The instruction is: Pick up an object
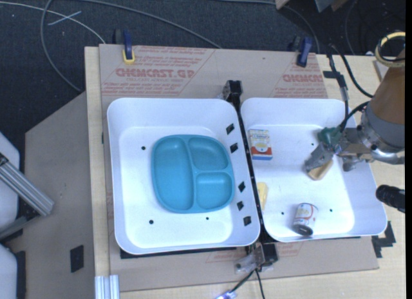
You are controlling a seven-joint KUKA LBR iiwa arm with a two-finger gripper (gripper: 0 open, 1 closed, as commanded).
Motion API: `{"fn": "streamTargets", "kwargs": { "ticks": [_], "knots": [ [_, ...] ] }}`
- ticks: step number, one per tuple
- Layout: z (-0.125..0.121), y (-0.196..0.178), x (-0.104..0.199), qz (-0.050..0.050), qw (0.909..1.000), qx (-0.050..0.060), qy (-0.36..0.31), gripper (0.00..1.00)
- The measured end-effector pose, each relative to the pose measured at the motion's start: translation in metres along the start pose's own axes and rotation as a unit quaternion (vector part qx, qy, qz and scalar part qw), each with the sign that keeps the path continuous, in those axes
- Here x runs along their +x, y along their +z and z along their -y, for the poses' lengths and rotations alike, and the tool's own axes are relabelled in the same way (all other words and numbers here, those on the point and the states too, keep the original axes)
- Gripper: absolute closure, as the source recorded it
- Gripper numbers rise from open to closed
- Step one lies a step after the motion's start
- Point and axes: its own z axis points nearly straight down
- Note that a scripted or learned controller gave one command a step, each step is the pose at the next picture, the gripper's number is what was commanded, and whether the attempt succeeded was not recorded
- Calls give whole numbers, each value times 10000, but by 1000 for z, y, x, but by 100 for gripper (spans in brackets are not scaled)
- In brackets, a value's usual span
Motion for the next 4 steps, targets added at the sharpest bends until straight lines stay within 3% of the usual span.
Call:
{"fn": "streamTargets", "kwargs": {
  "ticks": [1, 4],
  "knots": [
    [-3, -7, 1, 11, 10000, -72, -19, 0],
    [3, 147, -1, 5, 10000, -53, -14, 0]
  ]
}}
